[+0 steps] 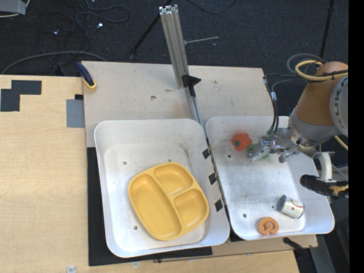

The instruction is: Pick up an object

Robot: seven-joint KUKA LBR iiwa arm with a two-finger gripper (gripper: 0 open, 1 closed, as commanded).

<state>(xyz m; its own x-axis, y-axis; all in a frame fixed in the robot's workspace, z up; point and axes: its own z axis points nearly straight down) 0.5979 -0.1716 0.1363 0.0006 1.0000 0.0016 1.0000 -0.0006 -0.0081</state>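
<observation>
Item one, the table (142, 95): a pale surface across the middle of the frame, carrying two shallow white bins side by side.

Item two, the left bin (108, 152): lower centre of the frame. We count one thing in it, a yellow divided tray (168, 201) with three compartments, lying flat.

Item three, the right bin (250, 181): right of centre. We log three loose pieces. A red-orange object (242, 140), with a bit of green at its side, sits in the bin's upper part. A small white cylinder (291, 207) lies on its side toward the lower right. An orange ring (267, 226) lies flat near the bottom edge, just below and left of the cylinder.

Item four, the arm (318, 110): enters from the right of the frame, grey with an orange section. Its end effector (270, 148) is low over the upper part of the right bin, just right of the red-orange object. We see nothing between its fingers, and whether it touches that object is too small to tell. How far it is open we cannot tell.

Handling note, our judgement: the red-orange object is the nearest candidate. We would centre the end effector over it, straddle it squarely, descend close to the bin floor, and only then close, so that the rounded piece does not roll away toward the bin wall.
</observation>
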